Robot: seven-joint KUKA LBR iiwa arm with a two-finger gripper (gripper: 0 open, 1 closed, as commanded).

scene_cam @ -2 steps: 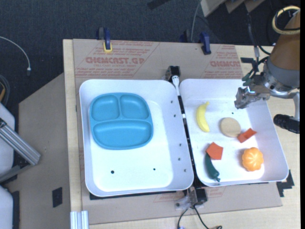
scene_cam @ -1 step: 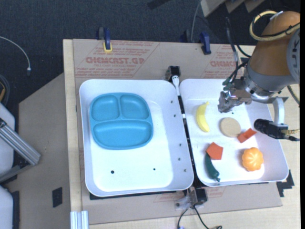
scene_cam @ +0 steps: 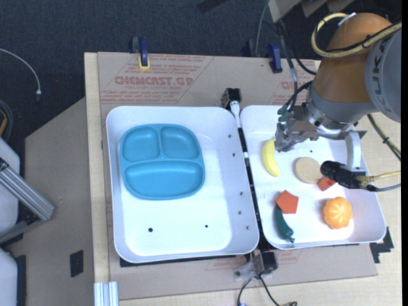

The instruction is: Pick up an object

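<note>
My gripper hangs low over the right bin, just above and right of a yellow banana. A tan round cookie-like disc lies right of the banana. An orange-red block sits below them, with a dark green pepper at the bin's front. An orange pumpkin-like fruit rests at the front right, and a small red piece lies beside a black cable end. Nothing shows between the fingers.
The left bin holds a blue divided plate. A black divider with a clamp runs between the bins. Cables cross the right bin's right side. Blue clamps stand at the board's back edge.
</note>
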